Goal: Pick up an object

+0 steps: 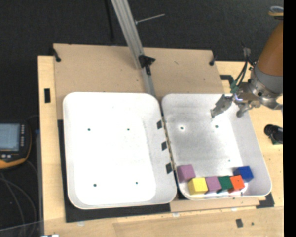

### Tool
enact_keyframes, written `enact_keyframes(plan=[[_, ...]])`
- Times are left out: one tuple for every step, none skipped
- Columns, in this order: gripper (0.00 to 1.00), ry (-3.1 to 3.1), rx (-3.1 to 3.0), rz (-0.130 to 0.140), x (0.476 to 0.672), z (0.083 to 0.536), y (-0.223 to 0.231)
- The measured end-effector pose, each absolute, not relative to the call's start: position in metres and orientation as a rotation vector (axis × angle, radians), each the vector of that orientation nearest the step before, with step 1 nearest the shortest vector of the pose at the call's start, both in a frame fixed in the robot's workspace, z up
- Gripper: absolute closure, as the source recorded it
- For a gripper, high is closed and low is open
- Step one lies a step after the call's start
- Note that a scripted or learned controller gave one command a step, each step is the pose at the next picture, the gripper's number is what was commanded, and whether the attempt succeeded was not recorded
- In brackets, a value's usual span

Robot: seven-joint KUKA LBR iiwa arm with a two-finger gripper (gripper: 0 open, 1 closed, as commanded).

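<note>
Item one, the arm (271,58): I see it entering from the right, with its jaws (230,104) hanging above the far end of the right bin (202,132). Two prongs appear splayed, one toward the bin's middle, one back toward the wrist. I read them as spread wide with nothing between them.

Item two, pickable stock: all clustered along the near wall of the right bin. A purple block (186,172) sits slightly apart toward the bin's inner edge. Just nearer lie a yellow block (198,185), a second purple block (213,183), a green block (224,182), an orange block (236,182) and a blue block (244,172), packed touching or nearly so.

Item three, the left bin (113,147): white, holding no blocks that I can make out.

Item four, the desk (133,63): a slanted metal rail (130,28) crosses its far side.

Risks, as I judge them: the jaws are well apart from the cluster, so a descent here would close on bare bin floor. Over the row, tight packing could block a prong from slipping between neighbours, pushing blocks against the wall or pinching two at once. The lone purple block looks the safest target.
</note>
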State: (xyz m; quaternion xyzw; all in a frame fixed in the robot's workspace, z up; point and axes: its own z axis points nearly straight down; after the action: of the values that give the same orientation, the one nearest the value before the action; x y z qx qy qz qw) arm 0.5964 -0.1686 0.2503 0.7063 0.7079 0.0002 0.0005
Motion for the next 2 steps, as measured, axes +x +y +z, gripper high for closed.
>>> enact_keyframes(plan=[[1.00, 2.223, 2.214, 0.003, 0.597, 0.261, -0.170], [1.00, 2.232, 2.219, -0.004, 0.569, 0.209, -0.116]])
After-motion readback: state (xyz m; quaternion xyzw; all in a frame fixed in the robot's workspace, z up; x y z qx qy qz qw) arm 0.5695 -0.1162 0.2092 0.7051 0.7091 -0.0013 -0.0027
